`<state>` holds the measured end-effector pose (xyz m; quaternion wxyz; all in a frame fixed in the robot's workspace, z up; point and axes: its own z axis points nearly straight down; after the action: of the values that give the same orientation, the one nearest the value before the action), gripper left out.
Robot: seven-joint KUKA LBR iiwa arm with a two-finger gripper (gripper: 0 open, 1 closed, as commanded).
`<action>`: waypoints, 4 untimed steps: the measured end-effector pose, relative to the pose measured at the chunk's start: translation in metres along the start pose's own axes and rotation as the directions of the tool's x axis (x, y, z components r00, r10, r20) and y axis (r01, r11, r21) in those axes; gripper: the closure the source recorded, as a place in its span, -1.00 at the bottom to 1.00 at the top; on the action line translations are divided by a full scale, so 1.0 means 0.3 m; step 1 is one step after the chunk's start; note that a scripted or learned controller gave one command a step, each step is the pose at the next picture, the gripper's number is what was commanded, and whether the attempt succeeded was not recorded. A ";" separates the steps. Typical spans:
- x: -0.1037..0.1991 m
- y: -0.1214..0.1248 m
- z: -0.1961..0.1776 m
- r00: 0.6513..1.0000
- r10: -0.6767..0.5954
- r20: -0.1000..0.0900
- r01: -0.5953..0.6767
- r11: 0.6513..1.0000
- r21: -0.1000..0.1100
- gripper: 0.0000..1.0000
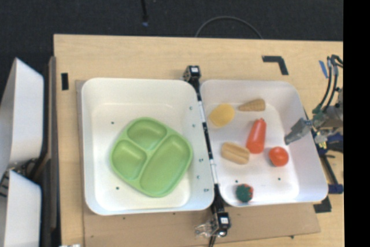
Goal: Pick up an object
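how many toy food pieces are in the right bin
6: yellow piece and tan cone at the back, red pepper mid-bin, bun, tomato, green-red piece in front.

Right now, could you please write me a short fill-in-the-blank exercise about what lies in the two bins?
1. The green divided plate lies in the ____ bin.
2. The long red-orange piece lies between the yellow piece and the round ____ piece.
3. The small piece nearest the right bin's front edge is green and ____.
4. The gripper sits over the right bin's ____ side.

Missing words: left; red; red; right
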<state>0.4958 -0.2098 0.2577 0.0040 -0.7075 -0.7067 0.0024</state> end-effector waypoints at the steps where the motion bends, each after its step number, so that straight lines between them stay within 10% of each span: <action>1: 0.001 0.008 -0.019 1.000 -0.003 0.003 0.003 1.000 -0.010 -1.00; 4: -0.004 0.000 0.493 1.000 0.001 0.003 -0.001 1.000 -0.005 -1.00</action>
<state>0.4944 -0.2107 0.1097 0.0012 -0.7077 -0.7065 0.0017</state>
